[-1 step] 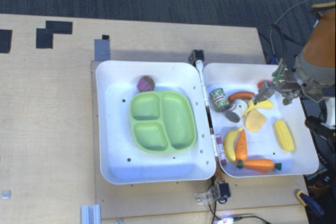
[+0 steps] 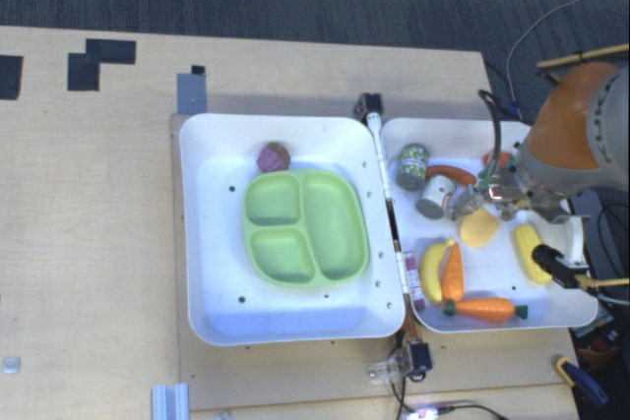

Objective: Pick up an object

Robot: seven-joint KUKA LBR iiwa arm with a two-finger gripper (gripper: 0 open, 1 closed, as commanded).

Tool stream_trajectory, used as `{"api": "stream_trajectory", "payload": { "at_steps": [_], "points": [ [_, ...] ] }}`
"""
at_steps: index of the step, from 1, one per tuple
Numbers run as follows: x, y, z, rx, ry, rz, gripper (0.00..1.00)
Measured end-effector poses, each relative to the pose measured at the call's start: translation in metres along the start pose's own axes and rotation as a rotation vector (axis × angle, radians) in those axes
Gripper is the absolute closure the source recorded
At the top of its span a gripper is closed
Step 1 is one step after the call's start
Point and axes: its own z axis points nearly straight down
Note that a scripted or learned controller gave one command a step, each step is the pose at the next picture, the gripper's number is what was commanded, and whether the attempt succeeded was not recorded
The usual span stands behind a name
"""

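My gripper [image 2: 484,193] hangs low over the right bin [image 2: 581,315], just above a pale yellow wedge [image 2: 479,230] and right of a grey cylinder [image 2: 431,203]. The grey arm with its orange band [image 2: 571,128] comes in from the right. A green can [image 2: 411,162] and a red curved piece [image 2: 450,174] lie to the gripper's left. A banana [image 2: 430,272], an upright carrot [image 2: 453,272] and a lying carrot [image 2: 485,309] sit near the bin's front. A yellow piece with a dark end [image 2: 533,251] lies at the right.
The left bin [image 2: 212,310] holds a green divided plate [image 2: 303,226] and a small purple object [image 2: 274,155] behind it. A ridge with a black clamp [image 2: 370,105] separates the two bins. Cables run along the bench's front and right edges.
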Motion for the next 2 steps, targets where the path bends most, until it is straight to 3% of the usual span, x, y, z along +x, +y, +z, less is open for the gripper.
{"api": "stream_trajectory", "payload": {
  "at_steps": [1,2],
  "points": [
    [0.000,0.002,-0.012,-0.005,-0.001,-0.002,1.00],
    [-0.048,0.049,-0.042,0.002,0.000,-0.002,1.00]
  ]
}}
